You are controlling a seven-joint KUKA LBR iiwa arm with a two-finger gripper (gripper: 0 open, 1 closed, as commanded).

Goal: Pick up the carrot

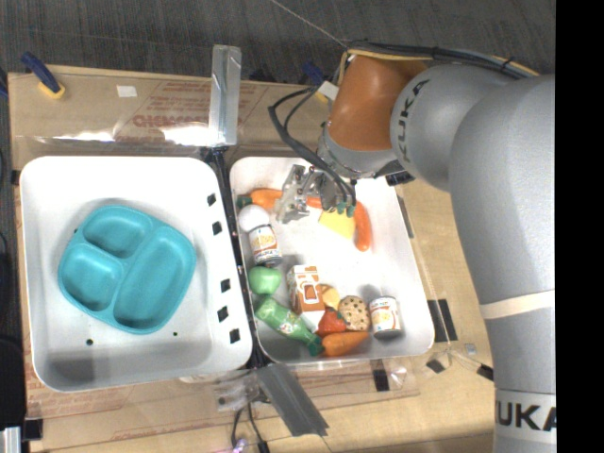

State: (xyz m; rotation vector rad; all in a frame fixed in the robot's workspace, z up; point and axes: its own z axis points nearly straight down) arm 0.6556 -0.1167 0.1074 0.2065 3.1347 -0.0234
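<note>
- The gripper hangs low over the far end of the right bin; jaw state cannot be told.
- One carrot lies just left of it, against the far wall.
- A similar orange piece lies right of the yellow wedge, so the target is ambiguous.

The light is even and fairly bright from above, and the two white bins take most of it. The left bin is nearly washed out along its rim, with a grey shadow pooled in its near corner. A strip of clear tape on the counter behind it throws back white glare. The grey arm carries a soft sheen on its curve. Everything is a little soft and grainy, and small labels are unreadable.
</note>
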